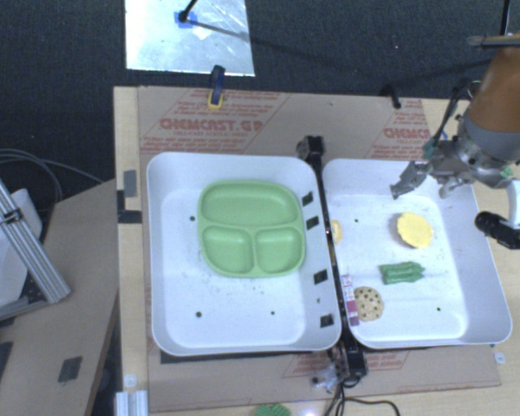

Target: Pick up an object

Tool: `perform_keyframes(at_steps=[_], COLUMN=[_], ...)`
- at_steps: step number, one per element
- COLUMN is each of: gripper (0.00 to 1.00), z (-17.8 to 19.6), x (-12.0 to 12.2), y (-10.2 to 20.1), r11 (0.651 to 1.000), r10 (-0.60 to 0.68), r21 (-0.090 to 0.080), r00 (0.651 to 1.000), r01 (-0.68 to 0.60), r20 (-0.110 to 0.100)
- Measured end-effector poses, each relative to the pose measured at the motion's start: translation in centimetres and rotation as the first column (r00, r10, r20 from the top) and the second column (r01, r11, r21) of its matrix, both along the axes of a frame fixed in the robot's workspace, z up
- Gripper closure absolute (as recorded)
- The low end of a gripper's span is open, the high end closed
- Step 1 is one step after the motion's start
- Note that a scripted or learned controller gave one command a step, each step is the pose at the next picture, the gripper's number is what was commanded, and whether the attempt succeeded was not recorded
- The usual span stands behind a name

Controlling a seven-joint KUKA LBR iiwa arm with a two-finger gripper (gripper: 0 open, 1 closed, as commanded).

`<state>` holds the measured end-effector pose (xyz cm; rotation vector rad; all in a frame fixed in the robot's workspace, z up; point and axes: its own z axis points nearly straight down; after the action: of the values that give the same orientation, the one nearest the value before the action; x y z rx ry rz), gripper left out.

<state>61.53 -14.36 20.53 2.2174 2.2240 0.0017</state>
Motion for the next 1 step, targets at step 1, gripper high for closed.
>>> perform_keyframes(at_steps=[1], gripper=[0.0], z=[-12.53], x=[-3.17], y=[-4.48], r11=[1.0], r10=[-0.007], r21=[0.0], r00=[1.0], r01=[0.007], r20=[-0.01])
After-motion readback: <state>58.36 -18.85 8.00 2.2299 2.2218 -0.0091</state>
